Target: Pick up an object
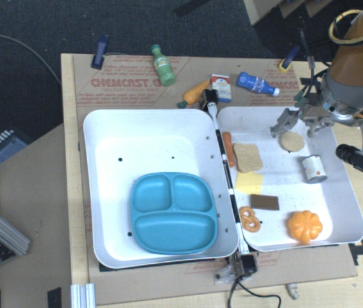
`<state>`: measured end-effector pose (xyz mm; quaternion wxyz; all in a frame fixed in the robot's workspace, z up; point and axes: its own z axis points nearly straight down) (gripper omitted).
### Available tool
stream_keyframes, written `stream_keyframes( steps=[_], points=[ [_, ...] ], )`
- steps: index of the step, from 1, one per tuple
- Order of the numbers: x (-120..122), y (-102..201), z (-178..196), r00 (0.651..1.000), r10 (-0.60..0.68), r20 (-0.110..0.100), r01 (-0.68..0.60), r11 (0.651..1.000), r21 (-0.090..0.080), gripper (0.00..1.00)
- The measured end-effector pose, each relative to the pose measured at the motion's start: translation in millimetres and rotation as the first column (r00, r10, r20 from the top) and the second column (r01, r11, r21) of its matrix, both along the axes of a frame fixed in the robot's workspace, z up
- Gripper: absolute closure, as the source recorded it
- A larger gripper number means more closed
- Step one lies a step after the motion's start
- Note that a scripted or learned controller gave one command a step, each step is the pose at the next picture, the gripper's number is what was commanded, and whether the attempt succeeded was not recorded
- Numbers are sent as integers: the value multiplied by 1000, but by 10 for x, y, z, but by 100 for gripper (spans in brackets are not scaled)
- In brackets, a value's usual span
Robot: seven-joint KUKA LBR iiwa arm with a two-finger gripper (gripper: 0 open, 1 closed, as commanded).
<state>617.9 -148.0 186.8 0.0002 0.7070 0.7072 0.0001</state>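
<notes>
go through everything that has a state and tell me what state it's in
Gripper: open, over the round cookie, holding nothing.
Blue tray: flat in the left bin, compartments bare.
Can: on its side.
Green bottle: lying down outside the bins.
Blue bottle: lying down outside the bins.

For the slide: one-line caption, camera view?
Gripper open above a round cracker in the right bin; blue plate in the left.
</notes>
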Motion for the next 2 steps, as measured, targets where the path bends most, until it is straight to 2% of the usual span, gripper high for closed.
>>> stream_keyframes(
  steps=[1,2],
  points=[
    [-1022,-468,-56,1000,-2,-2,2,1000,-1,0],
    [-560,-589,-987,1000,0,-2,0,1000,0,0]
  ],
)
